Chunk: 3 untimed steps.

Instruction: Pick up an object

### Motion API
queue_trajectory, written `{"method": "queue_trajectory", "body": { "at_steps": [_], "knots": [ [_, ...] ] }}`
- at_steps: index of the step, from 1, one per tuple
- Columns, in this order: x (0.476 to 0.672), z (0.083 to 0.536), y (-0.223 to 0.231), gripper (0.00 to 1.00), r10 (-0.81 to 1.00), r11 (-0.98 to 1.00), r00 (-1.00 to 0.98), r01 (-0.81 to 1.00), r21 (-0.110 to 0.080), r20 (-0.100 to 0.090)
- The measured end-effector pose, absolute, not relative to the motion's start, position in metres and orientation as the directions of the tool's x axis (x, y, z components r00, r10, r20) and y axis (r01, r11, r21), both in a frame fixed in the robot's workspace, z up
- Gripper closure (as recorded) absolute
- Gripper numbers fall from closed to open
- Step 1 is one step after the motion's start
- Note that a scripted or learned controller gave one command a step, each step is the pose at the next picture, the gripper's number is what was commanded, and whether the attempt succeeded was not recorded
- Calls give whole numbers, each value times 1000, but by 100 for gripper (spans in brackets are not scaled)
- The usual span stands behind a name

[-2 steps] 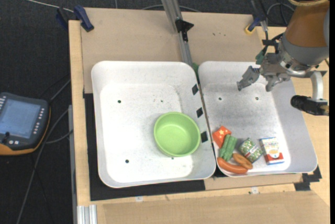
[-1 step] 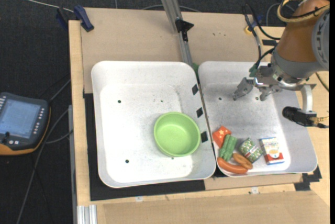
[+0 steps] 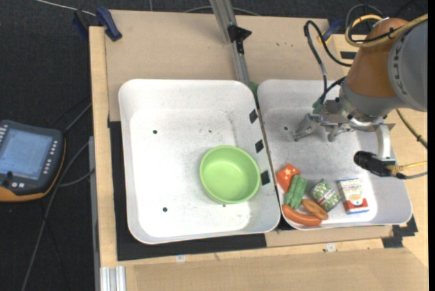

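Judging from how things lie, the pick has hardly begun: nothing has left the bins and nothing is lifted. Largest in view, the left bin (image 3: 183,99) sits well to the gripper's left and bears a green bowl (image 3: 230,174), low and left of the tool. The right bin (image 3: 285,103) is the one the arm (image 3: 380,69) hangs over, and the gripper (image 3: 317,130) sits above its bare upper floor with its fingers (image 3: 303,131) splayed apart like spread prongs and nothing between them. Every likely target lies below the tool, clustered along the near rim of that bin. A small carton (image 3: 353,195) with a white and orange face sits below and slightly right of the gripper; it carries some printing, but the lettering is too small to read and no brand can be made out. Below the tool and a little left lie an orange carrot-like piece (image 3: 303,215), a green pod-shaped piece (image 3: 296,191) touching it, a crumpled green packet (image 3: 325,194) just beside the carton, and a red block (image 3: 287,175) nearest the divider. What is left, as I judge it, is the whole job: travel down toward that cluster, descend on one item, close, and lift. The tight packing may make a clean grasp difficult.
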State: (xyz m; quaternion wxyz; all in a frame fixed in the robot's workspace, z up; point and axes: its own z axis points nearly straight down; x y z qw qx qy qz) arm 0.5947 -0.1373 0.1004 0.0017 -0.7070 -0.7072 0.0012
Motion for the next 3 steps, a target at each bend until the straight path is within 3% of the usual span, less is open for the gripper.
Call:
{"method": "queue_trajectory", "body": {
  "at_steps": [1, 3],
  "knots": [
    [596, 114, -137, 100, 1000, 0, 0, 1000, 2, 0],
    [588, 203, -143, 100, 1000, 0, 0, 1000, 4, -1]
  ]
}}
